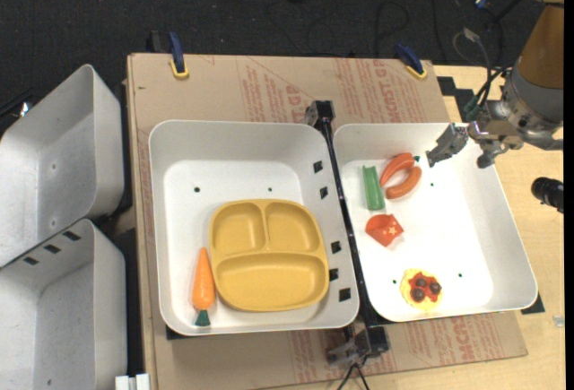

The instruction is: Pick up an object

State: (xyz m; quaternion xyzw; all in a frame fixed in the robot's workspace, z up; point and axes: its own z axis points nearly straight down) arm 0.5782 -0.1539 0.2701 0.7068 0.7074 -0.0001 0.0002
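My gripper [466,151] hovers over the upper right corner of the right bin [502,236], open, with nothing between its fingers. Just to its left lies an orange hot dog [401,175], with a green stick [372,186] beside it. Below them sits a red chunk [384,229]. A small yellow disc with dark and red toppings [421,287] lies near the bin's front edge. In the left bin [179,164], a yellow divided plate [269,254] rests with an orange carrot [204,281] at its left side.
Both bins sit on a brown board [269,88] held by blue-and-yellow clamps [179,56]. Two spare white bins [54,155] stand off the bench at the left. Cables lie on the dark floor behind.
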